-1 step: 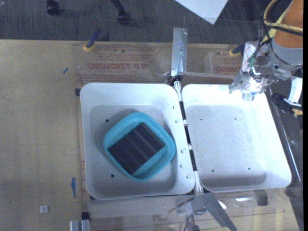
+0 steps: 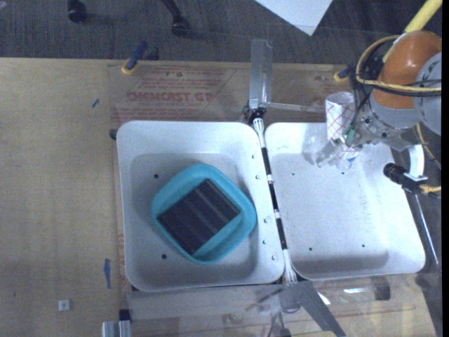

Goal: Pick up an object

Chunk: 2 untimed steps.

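A blue square dish with a dark ridged insert lies tilted in the middle of the left bin. My gripper hangs over the back of the right bin, near its far rim, with the orange band of the arm up and to the right of it. A white cup-like object with a red lattice print sits right against the gripper's upper side. Motion blur and the gripper body hide whether that object is gripped or merely beside it.
A metal post stands behind the seam between the bins. Cables loop around the wrist. A black bracket juts out at the right bin's right rim. Wooden bench surface spreads to the left.
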{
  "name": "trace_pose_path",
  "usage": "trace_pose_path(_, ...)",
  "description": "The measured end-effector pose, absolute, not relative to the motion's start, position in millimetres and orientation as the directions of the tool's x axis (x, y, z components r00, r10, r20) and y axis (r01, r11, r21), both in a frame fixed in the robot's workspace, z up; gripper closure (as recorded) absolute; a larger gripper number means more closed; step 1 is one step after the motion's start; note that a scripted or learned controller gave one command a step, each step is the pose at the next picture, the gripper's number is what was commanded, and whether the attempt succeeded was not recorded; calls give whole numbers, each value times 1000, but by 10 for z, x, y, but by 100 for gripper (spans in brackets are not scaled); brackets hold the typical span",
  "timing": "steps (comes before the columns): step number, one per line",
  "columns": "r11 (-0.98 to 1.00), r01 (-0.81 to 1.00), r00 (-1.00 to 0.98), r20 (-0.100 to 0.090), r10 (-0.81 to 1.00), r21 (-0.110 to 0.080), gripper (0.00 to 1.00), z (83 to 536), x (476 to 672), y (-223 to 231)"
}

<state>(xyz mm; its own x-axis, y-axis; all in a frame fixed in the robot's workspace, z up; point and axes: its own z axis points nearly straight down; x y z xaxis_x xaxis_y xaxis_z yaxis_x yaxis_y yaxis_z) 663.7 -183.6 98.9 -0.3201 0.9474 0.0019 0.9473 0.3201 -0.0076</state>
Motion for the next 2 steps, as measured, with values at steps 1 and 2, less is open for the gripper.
trace_pose_path(1, 320, 947, -320, -1, 947, -5, 100, 1097, 6645, -1843)
trace_pose_path(2, 424, 906, -424, -3, 906, 3, 100, 1952, 6678, -1124)
